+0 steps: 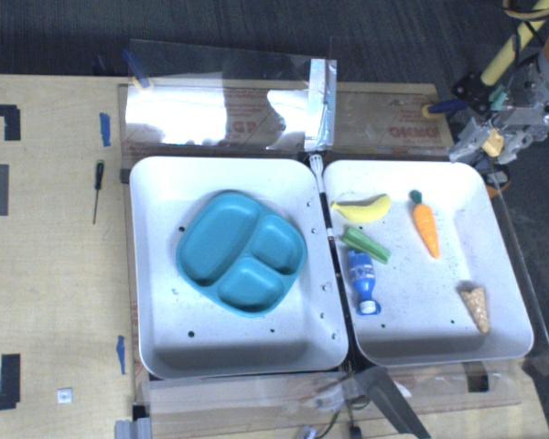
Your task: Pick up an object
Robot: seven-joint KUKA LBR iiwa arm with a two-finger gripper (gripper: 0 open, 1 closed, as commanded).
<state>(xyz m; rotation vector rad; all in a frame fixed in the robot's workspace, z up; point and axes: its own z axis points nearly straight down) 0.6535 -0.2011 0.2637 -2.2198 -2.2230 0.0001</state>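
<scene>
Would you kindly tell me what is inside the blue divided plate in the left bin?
The blue divided plastic plate shows three bare compartments with nothing in them. It rests on the left white bin, and the bin floor beneath the plate is covered from sight.

My wrist end [505, 126] is a cluster of grey and silvery metal parts with small yellow and blue bits. A yellow cable [522, 16] loops above it, against darker housing.

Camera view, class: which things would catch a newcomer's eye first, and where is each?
The blue divided plate fills the middle of the left bin. In the right bin, an orange toy carrot lies near the back, with a yellow banana and a blue bottle along the left wall.
</scene>
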